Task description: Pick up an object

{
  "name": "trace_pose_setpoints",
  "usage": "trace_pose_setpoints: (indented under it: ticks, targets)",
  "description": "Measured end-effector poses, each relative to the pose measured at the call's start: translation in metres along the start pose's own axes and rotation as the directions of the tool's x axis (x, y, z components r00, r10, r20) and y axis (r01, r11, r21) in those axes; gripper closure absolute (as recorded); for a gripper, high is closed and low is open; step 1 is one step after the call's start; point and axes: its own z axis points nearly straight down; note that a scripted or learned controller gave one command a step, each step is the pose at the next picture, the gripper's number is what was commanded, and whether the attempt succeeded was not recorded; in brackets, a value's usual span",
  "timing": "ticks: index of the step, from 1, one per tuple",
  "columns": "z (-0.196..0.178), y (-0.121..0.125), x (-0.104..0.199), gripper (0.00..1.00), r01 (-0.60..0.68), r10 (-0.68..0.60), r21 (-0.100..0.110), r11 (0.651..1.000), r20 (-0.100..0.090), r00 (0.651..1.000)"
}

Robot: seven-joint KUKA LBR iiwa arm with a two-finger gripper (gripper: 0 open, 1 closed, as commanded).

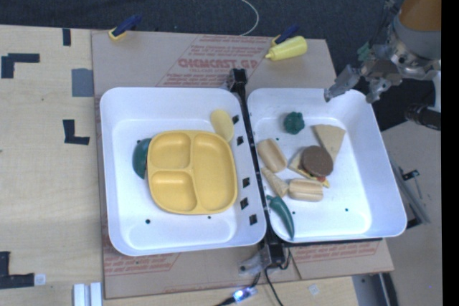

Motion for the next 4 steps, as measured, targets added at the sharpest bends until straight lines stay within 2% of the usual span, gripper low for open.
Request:
trace_pose_setpoints:
  ticks: [1,2,4]
  targets:
    - [-0.008,0.002,0.0,0.0,0.003,-0.003,-0.013,1.0,0.002,1.0]
    - [0.036,-0.001,-0.001,0.0,0.003,-0.003,-0.008,1.0,0.002,1.0]
    - [0.161,0.002,0.011,0.0,0.004,-0.004,-0.008,1.0,0.002,1.0]
